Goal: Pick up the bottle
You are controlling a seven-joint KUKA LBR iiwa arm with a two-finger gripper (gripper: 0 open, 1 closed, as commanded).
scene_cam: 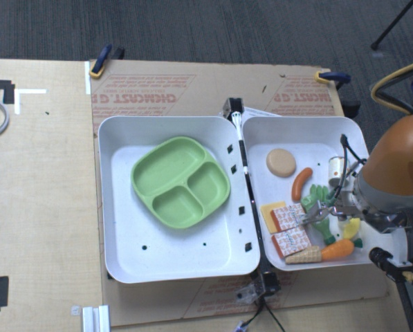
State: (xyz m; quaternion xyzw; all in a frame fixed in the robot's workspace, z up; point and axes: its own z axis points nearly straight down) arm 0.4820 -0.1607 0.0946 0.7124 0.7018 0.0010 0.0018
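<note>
The arm point(400, 164) runs off the right edge, so its upper links are cut away. Its wrist covers the right bin's point(310, 126) far right side. The green item point(318, 196) and yellow item point(351, 227) beside the gripper point(317, 213) are partly hidden and too small to identify.

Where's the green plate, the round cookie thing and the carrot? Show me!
green plate point(180, 181), camera view, on the ridge between its three sections
round cookie point(281, 162), camera view, on the middle of its tan top
carrot point(338, 249), camera view, on the middle of its orange body
</note>
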